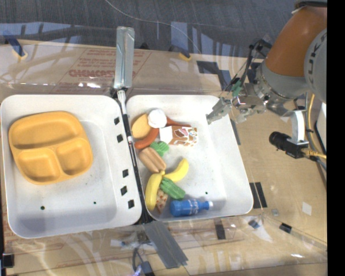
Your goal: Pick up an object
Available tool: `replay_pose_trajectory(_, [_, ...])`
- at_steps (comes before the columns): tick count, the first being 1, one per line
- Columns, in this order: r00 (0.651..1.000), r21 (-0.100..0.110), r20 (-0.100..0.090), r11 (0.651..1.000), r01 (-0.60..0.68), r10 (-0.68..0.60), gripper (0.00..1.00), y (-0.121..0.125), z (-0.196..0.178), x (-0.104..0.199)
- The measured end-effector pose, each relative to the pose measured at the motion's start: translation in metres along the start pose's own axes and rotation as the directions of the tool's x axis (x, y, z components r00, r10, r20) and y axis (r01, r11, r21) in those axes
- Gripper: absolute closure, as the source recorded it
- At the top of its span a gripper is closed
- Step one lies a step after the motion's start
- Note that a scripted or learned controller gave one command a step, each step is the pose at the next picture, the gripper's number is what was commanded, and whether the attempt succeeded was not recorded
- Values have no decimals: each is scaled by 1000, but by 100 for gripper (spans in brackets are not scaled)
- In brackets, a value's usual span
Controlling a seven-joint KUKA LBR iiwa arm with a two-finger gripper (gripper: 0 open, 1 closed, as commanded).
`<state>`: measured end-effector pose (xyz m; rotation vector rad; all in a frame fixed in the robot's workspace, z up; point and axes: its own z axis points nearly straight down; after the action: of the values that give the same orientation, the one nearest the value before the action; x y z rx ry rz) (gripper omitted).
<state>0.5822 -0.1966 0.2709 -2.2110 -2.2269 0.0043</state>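
Note:
The right bin (230,171) holds a pile of toy food along its left side. In it are a white round lid (157,118), an orange piece (140,126), a brown-and-white carton (184,135), a bun (152,160), two bananas (179,169), a green piece (172,188) and a blue bottle (190,207). My gripper (218,112) hangs over the bin's upper right corner, to the right of the carton and apart from every object. Nothing shows in it.
A yellow divided tray (49,145) lies in the left bin (63,217). A grey metal bar (124,56) stands at the back above the wall between the bins. The arm's orange band (296,33) and black cabling (287,142) sit beyond the right bin.

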Motion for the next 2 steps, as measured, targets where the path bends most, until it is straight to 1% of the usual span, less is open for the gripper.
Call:
replay_pose_trajectory(1, [1000,10,-3,1000,5,-5,0,-34,144,26])
replay_pose_trajectory(2, [994,-1,-2,994,113,-114,0,-85,180,63])
